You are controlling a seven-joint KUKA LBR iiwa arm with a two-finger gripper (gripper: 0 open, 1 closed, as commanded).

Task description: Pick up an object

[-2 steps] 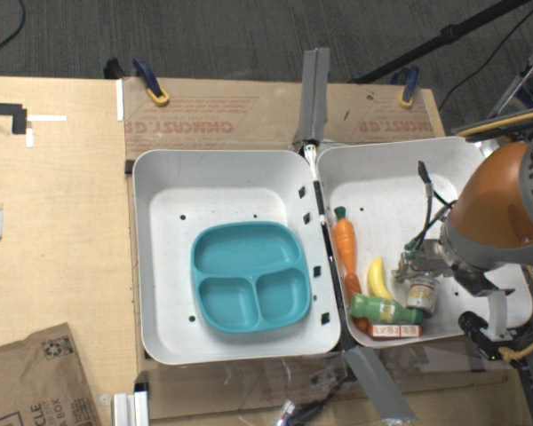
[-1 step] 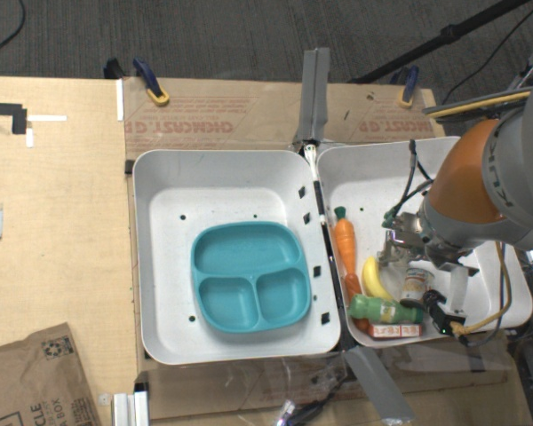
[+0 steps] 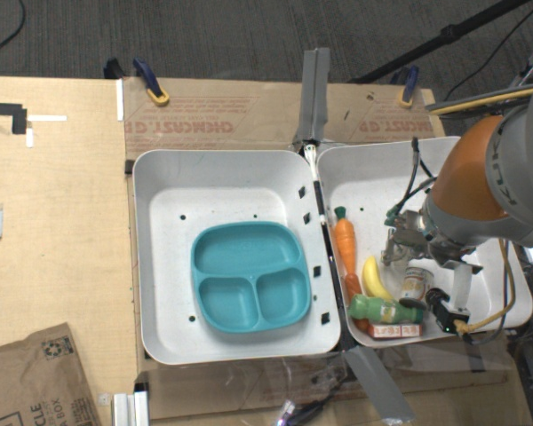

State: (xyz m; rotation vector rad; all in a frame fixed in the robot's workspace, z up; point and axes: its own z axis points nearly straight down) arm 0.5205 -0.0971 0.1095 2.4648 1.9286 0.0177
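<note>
Gripper (image 3: 415, 264), finger state not discernible, low in right bin (image 3: 373, 167) beside banana (image 3: 374, 278), carrot (image 3: 345, 242), green bottle (image 3: 382, 309), can (image 3: 416, 284); teal plate (image 3: 251, 276) in left bin (image 3: 160, 238).

Carrot (image 3: 344, 240), banana (image 3: 374, 278), green bottle (image 3: 382, 309)

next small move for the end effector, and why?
Probably a short straight descent: the end effector hovers in the right bin over a small can, beside the banana. Nothing looks held yet, though its fingers are hard to make out.
</note>
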